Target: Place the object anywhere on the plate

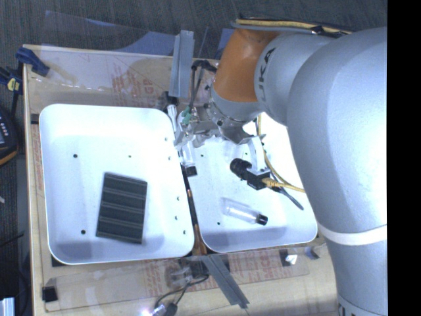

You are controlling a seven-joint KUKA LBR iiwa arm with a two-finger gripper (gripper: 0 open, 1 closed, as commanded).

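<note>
1. The gripper (pixel 186 151) hangs low over the seam between the two bins, at the upper left corner of the right bin; whether it is parted or closed cannot be told from this angle, and nothing shows in its grasp.
2. The arm (pixel 329 130), grey with an orange band, reaches in from the right and covers much of the right bin.
3. The bench (pixel 118 78) is a pale wooden board with red print under a clear sheet, set on dark grey carpet (pixel 99 5).
4. The left bin (pixel 66 137) is shallow and white with rounded corners.
5. The right bin (pixel 217 239) sits touching it, edge to edge.
6. The plate (pixel 123 207), a dark ribbed rectangle, lies flat in the lower middle of the left bin.
7. The object (pixel 243 212), a small clear tube with a black cap at its right end, lies on its side on the floor of the right bin, near the front wall, well apart from the plate.
8. A black cable plug (pixel 248 172) hangs from the arm just above the tube.
</note>
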